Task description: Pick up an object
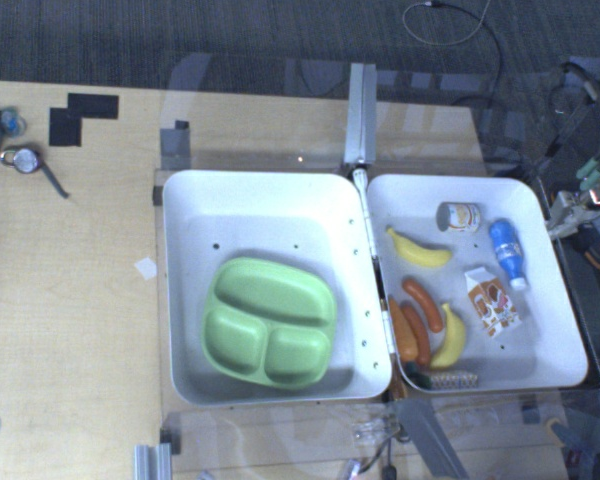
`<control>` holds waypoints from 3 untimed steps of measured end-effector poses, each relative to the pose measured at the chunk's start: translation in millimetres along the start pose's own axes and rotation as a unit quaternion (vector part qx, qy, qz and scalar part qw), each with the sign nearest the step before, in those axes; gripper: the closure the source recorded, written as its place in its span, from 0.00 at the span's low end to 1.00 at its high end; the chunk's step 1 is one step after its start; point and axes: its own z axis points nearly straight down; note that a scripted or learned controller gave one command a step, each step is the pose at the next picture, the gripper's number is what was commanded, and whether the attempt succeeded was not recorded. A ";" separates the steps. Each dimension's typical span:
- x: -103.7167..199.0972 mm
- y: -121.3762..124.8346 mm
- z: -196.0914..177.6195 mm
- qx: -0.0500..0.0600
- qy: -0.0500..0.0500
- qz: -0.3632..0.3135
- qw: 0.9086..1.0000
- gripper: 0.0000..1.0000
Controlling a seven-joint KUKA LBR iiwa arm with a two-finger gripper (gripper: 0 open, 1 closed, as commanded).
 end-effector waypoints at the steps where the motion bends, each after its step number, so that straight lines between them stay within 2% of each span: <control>1: 28.0 6.0 -35.2 0.002 0.001 0.006 1.000 1.00; 2: -4.4 5.1 11.1 0.003 0.001 -0.008 1.000 1.00; 3: -4.9 -20.5 -7.4 0.002 0.001 -0.031 1.000 1.00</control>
